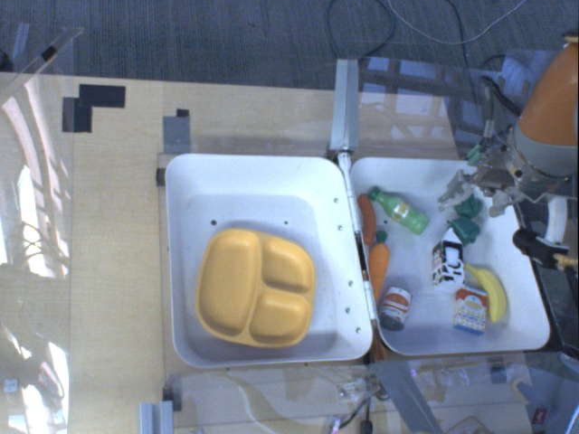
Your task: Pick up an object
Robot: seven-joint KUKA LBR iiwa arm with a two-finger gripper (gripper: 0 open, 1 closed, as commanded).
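Observation:
My gripper (468, 219) hangs over the upper right part of the right bin (534, 337). Its two teal fingertips (469, 208) stand apart with nothing between them, so it is open. Just below it stands a small black-and-white carton (448, 263). A yellow banana (491, 291) and a small orange-and-white box (470, 312) lie to the lower right of the carton. A green bottle (399, 212) lies to the gripper's left. Along the bin's left wall lie a brown sausage (365, 217) and an orange carrot (379, 267), with a small can (395, 306) below them.
The left bin (185, 197) holds a yellow divided plate (256, 287). The grey arm with its orange band (552, 107) comes in from the right over the right bin's far corner. A metal post (344, 107) stands between the bins at the back.

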